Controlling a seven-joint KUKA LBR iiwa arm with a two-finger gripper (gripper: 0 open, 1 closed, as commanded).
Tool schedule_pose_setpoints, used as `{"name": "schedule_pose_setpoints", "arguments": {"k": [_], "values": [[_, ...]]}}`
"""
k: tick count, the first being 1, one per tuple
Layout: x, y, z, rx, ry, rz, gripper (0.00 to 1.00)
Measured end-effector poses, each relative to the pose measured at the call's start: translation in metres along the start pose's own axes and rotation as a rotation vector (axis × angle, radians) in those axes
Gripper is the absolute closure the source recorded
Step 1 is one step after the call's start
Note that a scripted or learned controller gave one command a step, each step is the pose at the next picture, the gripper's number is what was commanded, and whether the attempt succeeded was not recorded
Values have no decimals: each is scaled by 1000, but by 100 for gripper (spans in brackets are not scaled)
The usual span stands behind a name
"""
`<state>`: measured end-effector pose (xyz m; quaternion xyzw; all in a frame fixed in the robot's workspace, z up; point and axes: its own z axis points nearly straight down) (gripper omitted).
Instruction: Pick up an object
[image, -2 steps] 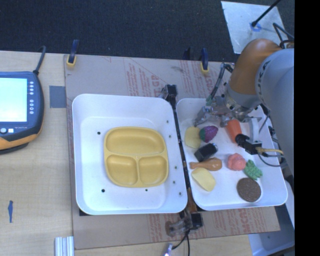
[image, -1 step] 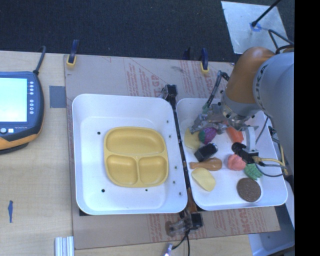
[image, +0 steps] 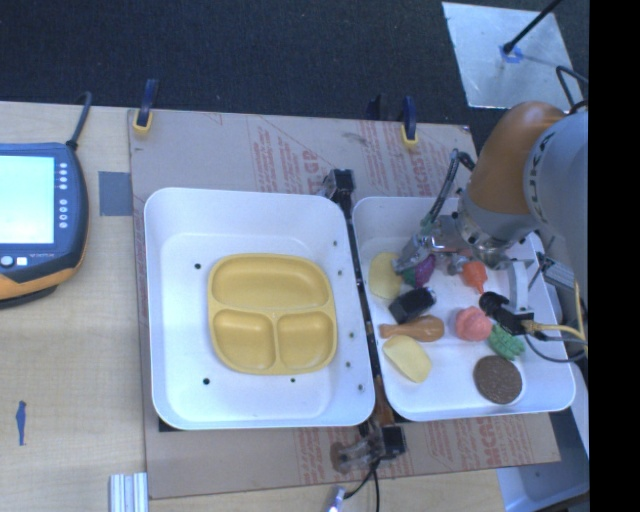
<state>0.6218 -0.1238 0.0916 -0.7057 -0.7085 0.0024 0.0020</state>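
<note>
At the right of the frame the gripper hangs low over the upper left part of the right bin, its tip touching or just above a purple toy. Whether it grips anything cannot be told. A yellow divided tray lies in the left bin.

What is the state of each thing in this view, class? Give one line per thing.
Yellow tray: lies flat in the left bin, upright, compartments bare.
Right bin: holds the toy food.
Brown disc: flat, near the front corner.
Drumstick: on its side.
Pincer: low over the purple piece; grip unclear.
Handheld screen: lit, blank white.
</note>
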Motion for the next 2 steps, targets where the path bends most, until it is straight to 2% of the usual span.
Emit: {"name": "schedule_pose_setpoints", "arguments": {"k": [1,2], "values": [[-1,0,-10,2,0,-2,100],[96,8,-101,-4,1,-1,100]]}}
